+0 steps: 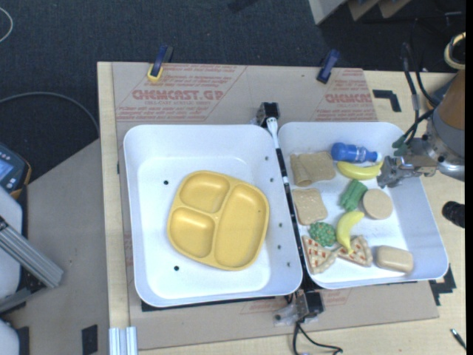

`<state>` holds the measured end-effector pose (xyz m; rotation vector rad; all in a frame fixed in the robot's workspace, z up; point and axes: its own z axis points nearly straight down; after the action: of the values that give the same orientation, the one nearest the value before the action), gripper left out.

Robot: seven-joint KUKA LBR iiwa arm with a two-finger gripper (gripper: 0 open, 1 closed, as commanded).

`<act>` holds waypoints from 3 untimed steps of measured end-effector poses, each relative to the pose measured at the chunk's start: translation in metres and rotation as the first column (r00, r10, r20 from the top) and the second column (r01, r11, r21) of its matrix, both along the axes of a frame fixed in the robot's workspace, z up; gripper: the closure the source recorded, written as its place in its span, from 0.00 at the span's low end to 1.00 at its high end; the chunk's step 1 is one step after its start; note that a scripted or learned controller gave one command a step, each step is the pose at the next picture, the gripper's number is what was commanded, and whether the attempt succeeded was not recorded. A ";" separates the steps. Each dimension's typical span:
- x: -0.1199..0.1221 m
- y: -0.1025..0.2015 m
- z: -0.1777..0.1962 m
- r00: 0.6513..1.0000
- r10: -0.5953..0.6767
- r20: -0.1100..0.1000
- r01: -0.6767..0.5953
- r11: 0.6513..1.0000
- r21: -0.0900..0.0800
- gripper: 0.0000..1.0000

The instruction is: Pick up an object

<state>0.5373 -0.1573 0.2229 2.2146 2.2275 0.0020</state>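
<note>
Here, the gripper [389, 170] hangs over the right bin [436, 231], just beside a banana [358, 171] among crowded toy foods, apparently positioned for a pick; its opening cannot be judged.

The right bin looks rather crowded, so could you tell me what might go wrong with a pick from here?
The hand hovers at the right bin's far edge, by the upper banana and blue bottle, which touch. A grasp could catch both or nudge one aside. It may also clip the bin wall.

Arm [451, 135] enters from right, gripper [389, 174] lowered.
</note>
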 end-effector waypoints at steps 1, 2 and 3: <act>0.007 0.060 -0.008 1.000 0.001 -0.003 -0.001 1.000 0.003 1.00; 0.016 0.105 -0.011 1.000 0.000 -0.002 0.000 1.000 0.001 1.00; 0.023 0.167 0.000 1.000 0.001 0.002 -0.001 1.000 0.002 1.00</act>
<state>0.5601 0.0100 0.2227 2.2129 2.2290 0.0056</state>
